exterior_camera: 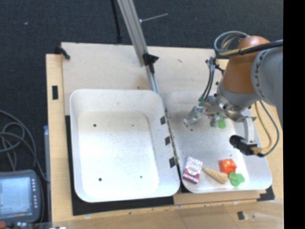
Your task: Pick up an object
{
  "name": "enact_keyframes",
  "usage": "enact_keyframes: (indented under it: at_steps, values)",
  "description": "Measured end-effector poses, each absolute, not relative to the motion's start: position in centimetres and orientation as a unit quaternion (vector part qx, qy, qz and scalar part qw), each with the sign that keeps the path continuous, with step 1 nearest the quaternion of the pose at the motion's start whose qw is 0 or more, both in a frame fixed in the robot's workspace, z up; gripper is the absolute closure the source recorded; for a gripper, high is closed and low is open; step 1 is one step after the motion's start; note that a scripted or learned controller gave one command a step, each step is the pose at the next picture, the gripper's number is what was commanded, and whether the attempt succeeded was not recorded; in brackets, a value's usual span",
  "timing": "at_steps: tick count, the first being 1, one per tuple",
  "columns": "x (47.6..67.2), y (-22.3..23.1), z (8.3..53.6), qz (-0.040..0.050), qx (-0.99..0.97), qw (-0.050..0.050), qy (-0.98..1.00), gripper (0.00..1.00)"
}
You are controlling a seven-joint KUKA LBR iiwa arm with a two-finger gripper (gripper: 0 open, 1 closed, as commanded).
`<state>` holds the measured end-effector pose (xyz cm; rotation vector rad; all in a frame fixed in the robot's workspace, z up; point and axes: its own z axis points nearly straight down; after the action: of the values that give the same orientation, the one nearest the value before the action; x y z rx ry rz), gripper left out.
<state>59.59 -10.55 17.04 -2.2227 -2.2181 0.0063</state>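
Right bin point(190, 99): green piece point(221, 124) just beside end effector point(189, 120).

The wooden bench point(105, 66) bears two white bins point(119, 147) side by side.

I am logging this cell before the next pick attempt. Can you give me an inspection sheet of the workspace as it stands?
Surface: wooden bench bearing a left bin and a right bin, side by side.
Job's things: in the right bin, near its front edge, a purple and white carton, a tan cone, an orange-red block and a green piece; another small green piece lies under the wrist.
Clutter: nothing seen.
Grippers: gripper low over the right bin, nothing seen between its fingers.
Cables: hoses loop around the wrist; loose cables on the floor at left.
Surroundings: dark carpet, metal post, a pendant screen at lower left.
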Motion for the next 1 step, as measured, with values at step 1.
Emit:
enact_keyframes:
  at_steps: [1]
  values:
    - [59.21, -10.16, 12.62, 0.0019, -0.709, 0.001, -0.706, 0.0]
